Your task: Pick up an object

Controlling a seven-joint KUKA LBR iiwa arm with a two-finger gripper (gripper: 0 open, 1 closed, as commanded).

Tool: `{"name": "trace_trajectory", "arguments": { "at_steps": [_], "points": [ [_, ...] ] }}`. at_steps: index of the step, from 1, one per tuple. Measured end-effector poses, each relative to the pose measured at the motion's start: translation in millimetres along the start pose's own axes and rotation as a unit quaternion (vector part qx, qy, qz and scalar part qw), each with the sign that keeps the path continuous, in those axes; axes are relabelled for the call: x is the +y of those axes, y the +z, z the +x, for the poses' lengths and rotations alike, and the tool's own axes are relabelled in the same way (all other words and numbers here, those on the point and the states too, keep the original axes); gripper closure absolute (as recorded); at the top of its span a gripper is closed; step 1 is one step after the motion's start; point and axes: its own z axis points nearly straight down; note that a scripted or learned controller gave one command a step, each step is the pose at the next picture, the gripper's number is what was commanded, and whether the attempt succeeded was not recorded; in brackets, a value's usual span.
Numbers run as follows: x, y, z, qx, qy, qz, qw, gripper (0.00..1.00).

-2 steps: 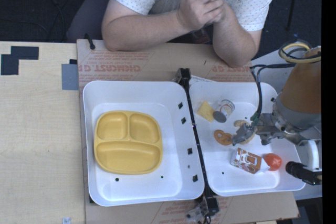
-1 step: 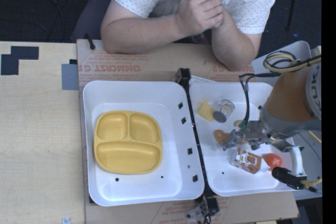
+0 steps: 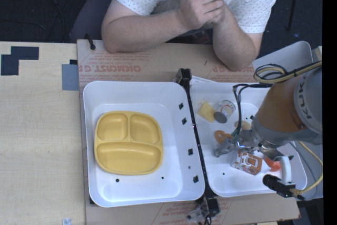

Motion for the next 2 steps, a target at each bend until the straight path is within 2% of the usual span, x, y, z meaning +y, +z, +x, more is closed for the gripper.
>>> {"name": "trace_trajectory", "arguments": {
  "at_steps": [1, 2],
  "points": [
    [0.0, -8.9, -0.9, 0.002, 0.003, 0.003, 1.0000, 1.00],
    [6.0, -48.9, -3.9, 0.001, 0.000, 0.001, 1.0000, 1.00]
  ]
}}
